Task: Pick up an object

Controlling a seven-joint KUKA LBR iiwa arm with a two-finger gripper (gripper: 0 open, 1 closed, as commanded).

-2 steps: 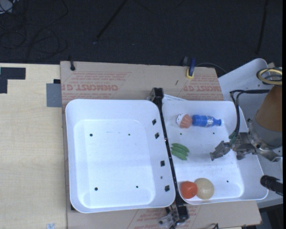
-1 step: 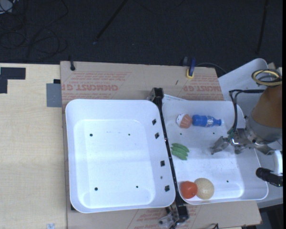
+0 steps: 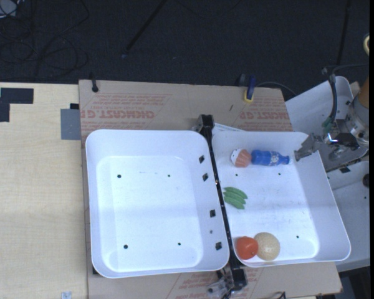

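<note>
In the right bin [image 3: 327,226] lie several small objects. A blue bottle-shaped toy [image 3: 269,158] rests near the far wall, with a small orange and white piece [image 3: 240,158] touching its left end. A green pod-like item [image 3: 235,197] lies close to the divider. At the near wall a red-orange ball [image 3: 247,248] sits against a beige ball [image 3: 267,245]. My gripper [image 3: 327,147] hangs at the right bin's far right corner, over its rim, to the right of the blue toy and apart from it. Nothing is visibly in its grasp.
The left bin [image 3: 100,198] sits beside the right one on a cardboard sheet [image 3: 149,108]. A black divider strip [image 3: 215,185] runs between the bins. White covers and cables [image 3: 333,104] surround the arm at the right.
</note>
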